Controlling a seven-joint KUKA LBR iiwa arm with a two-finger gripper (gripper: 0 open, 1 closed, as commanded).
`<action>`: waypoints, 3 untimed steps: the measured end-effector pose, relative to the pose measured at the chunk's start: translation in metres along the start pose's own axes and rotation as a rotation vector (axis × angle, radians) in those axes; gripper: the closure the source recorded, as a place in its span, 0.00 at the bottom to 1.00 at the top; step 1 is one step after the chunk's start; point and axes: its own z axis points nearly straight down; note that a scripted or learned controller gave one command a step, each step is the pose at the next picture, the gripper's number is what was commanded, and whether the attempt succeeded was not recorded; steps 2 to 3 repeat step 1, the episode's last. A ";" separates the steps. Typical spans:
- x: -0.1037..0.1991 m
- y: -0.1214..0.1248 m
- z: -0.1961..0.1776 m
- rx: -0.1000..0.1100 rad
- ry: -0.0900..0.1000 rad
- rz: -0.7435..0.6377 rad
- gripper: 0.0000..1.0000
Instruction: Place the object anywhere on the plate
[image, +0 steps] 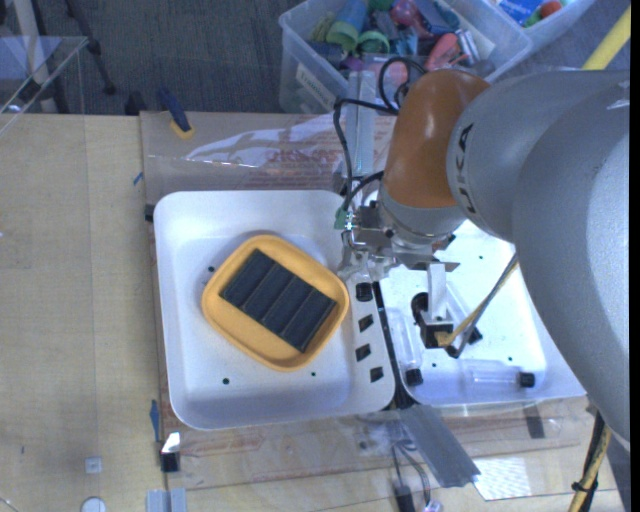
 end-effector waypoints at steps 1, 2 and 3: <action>0.000 0.000 0.000 0.000 0.000 0.000 0.00; 0.000 0.000 0.000 0.000 0.000 0.000 0.00; 0.000 0.000 0.000 0.000 0.000 0.000 0.00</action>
